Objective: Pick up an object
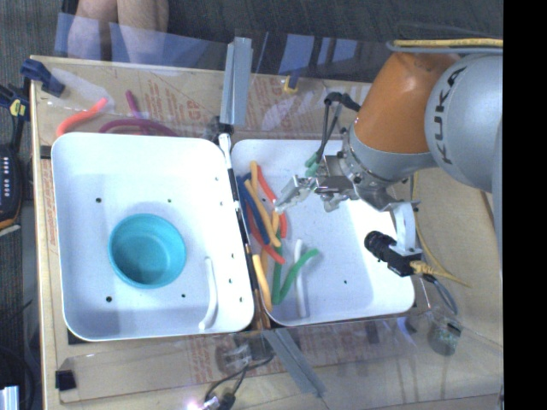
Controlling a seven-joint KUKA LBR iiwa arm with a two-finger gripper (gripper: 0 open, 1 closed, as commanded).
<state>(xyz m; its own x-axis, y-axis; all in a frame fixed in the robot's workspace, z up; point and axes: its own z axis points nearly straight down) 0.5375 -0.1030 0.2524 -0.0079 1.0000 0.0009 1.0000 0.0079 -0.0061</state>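
Note:
The right bin (367, 284) holds a loose pile of thin sticks along its left side: a red stick (261, 184), a blue stick (253, 210), a yellow stick (271, 218), a green stick (297, 266), a white stick (300, 282) and an orange stick (261, 282). My gripper (289, 194) hangs over the upper middle of this bin, just right of the pile's top. Its two metal fingers point left and stand open, with nothing between them.
The left bin (77, 169) holds a teal bowl (147, 248) and a white stick (208, 295) near its right wall. A pink tube (137, 126) and an orange piece (81, 116) lie on the bench behind the left bin.

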